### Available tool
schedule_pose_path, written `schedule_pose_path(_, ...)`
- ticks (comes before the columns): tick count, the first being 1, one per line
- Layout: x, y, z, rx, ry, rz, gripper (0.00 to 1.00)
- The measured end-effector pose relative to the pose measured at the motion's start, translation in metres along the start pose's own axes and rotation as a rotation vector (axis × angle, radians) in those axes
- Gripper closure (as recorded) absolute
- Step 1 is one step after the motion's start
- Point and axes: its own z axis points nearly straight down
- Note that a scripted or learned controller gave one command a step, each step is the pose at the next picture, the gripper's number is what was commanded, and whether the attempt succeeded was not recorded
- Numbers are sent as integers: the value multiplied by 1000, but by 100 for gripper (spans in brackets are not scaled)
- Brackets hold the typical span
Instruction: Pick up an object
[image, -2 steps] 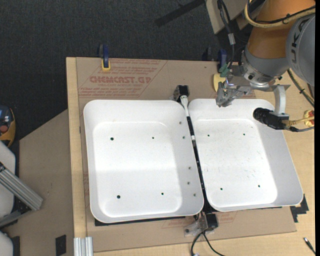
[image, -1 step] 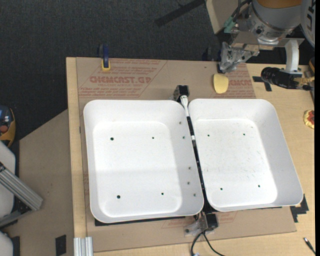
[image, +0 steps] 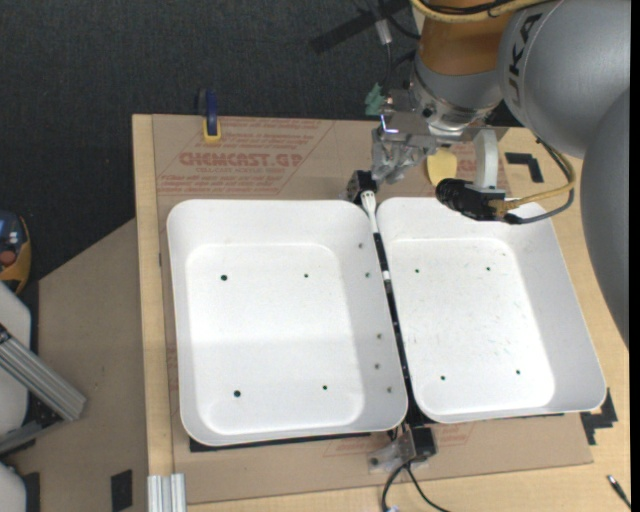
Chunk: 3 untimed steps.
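Camera view from above, nearest edge first: a black cable (image: 405, 478) curls off the front of the brown cardboard sheet (image: 150, 260) that lies under both bins, and an aluminium rail (image: 42, 378) slants across the near left corner. On the sheet the left bin (image: 181, 300) and the right bin (image: 577, 330) sit side by side, their inner rims touching along a dark strip; each white floor shows a few small dark dots.

Past the far rim of the right bin, the gripper (image: 400, 158) hangs just outside the bin's far left corner, under the grey arm (image: 575, 70) and its orange band (image: 460, 40). Whether the tool is spread or pressed together cannot be told – it is small and cluttered with wiring. A pale yellow object (image: 441, 166) shows just beside the gripper, over the cardboard behind the right bin; it is unclear whether anything grips it. A black part (image: 468, 197) with a yellow lead overlaps that bin's far rim.

Farther back – a blue clamp (image: 209, 108) stands at the sheet's far edge
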Motion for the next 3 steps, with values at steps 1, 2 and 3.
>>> schedule_pose_path(1, -8, -17, -31, -11, -2, 7, 100)
schedule_pose_path(2, -63, -16, -86, -20, -6, 12, 100)
schedule_pose_path(3, -25, 0, 23, 2, -1, 3, 100)
